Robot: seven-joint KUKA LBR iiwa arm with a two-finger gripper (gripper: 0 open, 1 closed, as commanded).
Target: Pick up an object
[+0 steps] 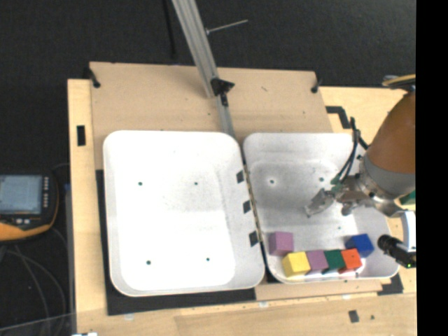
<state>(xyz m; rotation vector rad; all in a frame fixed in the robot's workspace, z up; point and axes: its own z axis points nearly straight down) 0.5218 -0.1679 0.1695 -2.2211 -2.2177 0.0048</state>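
The left bin (175,208) lies bare of objects, with only a few dark specks on its floor. Beside it, touching along the middle seam, the right bin (294,159) carries all the blocks, crowded along its near edge: a pale purple block (281,241) stands a little apart toward the seam, then a yellow block (296,263), a second purple block (317,260), a green block (334,260), an orange block (351,259) and a blue block (361,243) in a tight row. Above these, over bare bin floor, hangs the gripper (320,203), reaching in from the right at a slant. Its fingers seem slightly parted, though they blur against the grey floor, so I cannot tell their spread for sure; nothing sits between them and they touch no block. I judge the step to be the approach, with no object yet chosen. The next move calls for shifting toward the near edge and descending; the lone purple block looks the easiest target, since the packed row leaves little room for fingers.
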